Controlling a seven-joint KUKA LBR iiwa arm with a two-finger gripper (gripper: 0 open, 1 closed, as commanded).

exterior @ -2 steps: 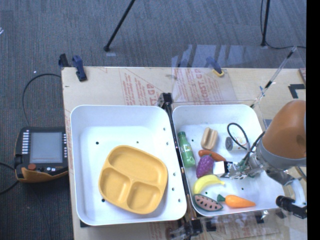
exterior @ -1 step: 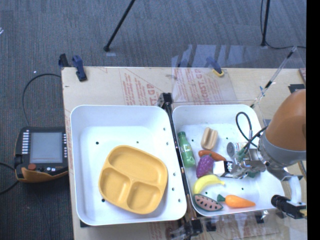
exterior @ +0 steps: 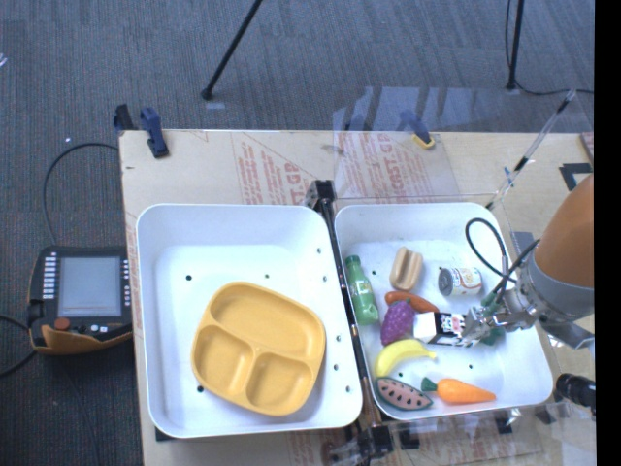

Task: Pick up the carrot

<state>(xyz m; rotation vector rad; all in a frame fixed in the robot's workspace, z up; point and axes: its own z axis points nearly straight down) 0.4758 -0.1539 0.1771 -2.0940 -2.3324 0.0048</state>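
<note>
The end effector hangs low in the right bin, reaching in from the right, and the carrot lies just toward the camera from it, near the bin's front wall. The carrot rests flat, its long axis running roughly left to right across the view, green top toward the watermelon slice and orange tip pointing right. So the coming move looks like a short shift toward the front rim, then a descent, with the jaws best set across the carrot's narrow width, not along its length. Whether the end effector is released or clenched I cannot tell; its tips are lost in clutter, close against a small black-and-white thing just left of it, and no object clearly sits between them. The banana lies left of the carrot and the grapes beyond that, both near enough that a drifting descent might nudge them.
</note>
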